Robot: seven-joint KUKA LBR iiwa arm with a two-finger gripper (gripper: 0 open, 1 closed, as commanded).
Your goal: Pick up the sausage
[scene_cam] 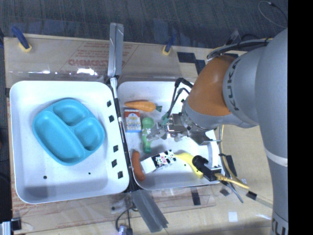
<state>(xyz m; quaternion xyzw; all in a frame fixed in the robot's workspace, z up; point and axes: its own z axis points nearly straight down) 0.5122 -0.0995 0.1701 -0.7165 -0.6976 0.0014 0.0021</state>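
The fingers hung over the green bottle; I could not tell their spread. The sausage lay below-left, untouched, against the bin wall.

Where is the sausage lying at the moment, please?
The sausage lies in the right bin, at its near-left corner, beside the black-and-white box.

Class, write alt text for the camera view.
The arm's tool hovers above a green bottle in the right bin; the sausage lies by that bin's near-left corner. The left bin holds a blue divided plate.
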